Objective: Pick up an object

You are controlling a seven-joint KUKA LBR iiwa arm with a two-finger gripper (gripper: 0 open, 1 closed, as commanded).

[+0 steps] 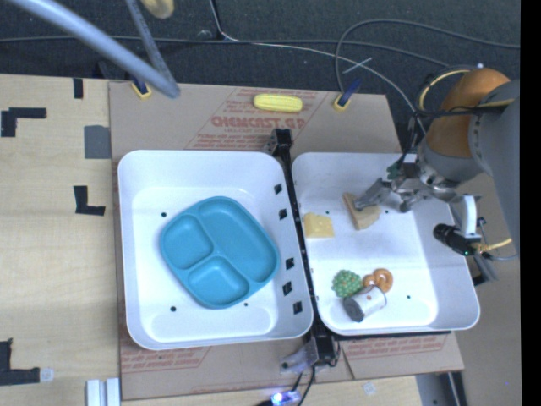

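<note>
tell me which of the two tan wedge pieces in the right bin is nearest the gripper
The upper-right tan wedge, right at the gripper. The paler wedge lies farther left, beside the divider between the bins.

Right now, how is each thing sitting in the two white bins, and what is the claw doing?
Blue three-part plastic plate: flat, upright, in the left bin.
Tan wedge: in the right bin, at the claw tips.
Pale yellow square piece: lying flat.
Green bumpy toy: beside the grey cylinder and orange ring.

Bare right bin (423,252) floor lies open below the gripper (365,201); the wedge (363,213) sits at its tips.
</note>
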